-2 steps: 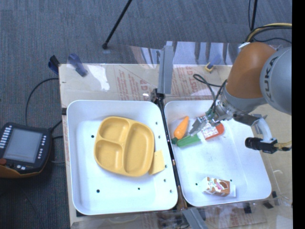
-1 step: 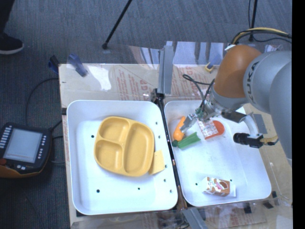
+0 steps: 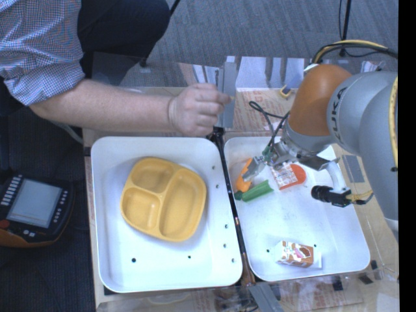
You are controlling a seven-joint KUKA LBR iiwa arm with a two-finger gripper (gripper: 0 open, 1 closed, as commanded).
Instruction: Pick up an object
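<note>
The gripper [image 3: 265,161] is seen low near the right bin's [image 3: 338,239] left edge, just beside the green stick [image 3: 255,192], its opening not discernible.

A yellow divided plate [image 3: 164,199] is taking up the middle of the left bin [image 3: 107,252], leaving bare floor along its near and left edges. In the right bin [image 3: 351,239], the arm [image 3: 344,116] is crowding the far end, where an orange piece [image 3: 247,174], a green stick [image 3: 255,192] and a red-and-white packet [image 3: 288,176] are lying close together — the middle floor is lying open. A small carton [image 3: 299,254] is sitting near the front rim. A person's hand [image 3: 195,109] is blocking the far end of the divide between the bins.
</note>
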